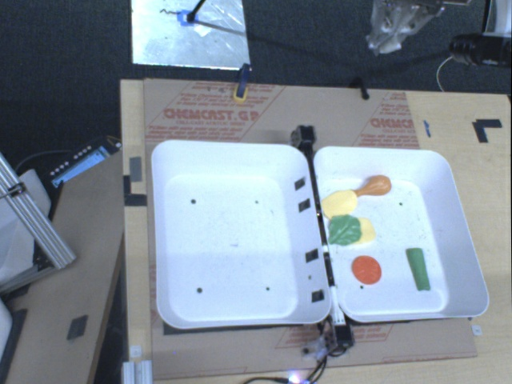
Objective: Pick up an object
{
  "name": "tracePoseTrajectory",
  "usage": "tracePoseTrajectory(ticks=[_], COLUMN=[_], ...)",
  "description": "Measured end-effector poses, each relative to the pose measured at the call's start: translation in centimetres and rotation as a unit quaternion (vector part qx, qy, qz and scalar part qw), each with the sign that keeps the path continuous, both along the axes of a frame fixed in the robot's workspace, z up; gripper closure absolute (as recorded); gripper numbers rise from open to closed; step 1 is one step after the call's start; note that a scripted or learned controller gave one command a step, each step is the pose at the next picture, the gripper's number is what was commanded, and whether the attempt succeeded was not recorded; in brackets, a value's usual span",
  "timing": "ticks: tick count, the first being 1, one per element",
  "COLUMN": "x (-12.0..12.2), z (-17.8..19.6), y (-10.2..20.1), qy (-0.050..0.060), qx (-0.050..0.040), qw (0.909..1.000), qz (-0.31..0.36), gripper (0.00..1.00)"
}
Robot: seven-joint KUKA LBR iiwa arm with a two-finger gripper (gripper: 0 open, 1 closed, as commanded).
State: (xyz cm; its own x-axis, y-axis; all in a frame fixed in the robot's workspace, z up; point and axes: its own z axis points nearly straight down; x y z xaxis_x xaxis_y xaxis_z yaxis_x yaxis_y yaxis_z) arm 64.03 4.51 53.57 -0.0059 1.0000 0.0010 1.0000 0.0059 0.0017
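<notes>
While the left bin point(232, 238) lies bare, the right bin point(460, 238) carries a drumstick point(352, 196) near its left wall, a leaf point(345, 230) just below, a red disc point(367, 270) and a green stick point(417, 268) toward its front edge. My gripper point(392, 24) hangs beyond the bench's far edge, grasping nothing; its state I cannot tell.

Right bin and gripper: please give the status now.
Gripper high above the bench, beyond the bins, carrying nothing. Right bin holds orange disc, green stick, leafy green piece. Nothing blocks them.
</notes>
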Motion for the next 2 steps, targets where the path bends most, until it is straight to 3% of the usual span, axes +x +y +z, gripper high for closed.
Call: tracePoseTrajectory(ticks=[2], x=[-11.5], z=[0.0], y=[5.5], qy=[0.000], qx=[0.0005], qw=[1.0000], qz=[0.001], gripper=[1.00])
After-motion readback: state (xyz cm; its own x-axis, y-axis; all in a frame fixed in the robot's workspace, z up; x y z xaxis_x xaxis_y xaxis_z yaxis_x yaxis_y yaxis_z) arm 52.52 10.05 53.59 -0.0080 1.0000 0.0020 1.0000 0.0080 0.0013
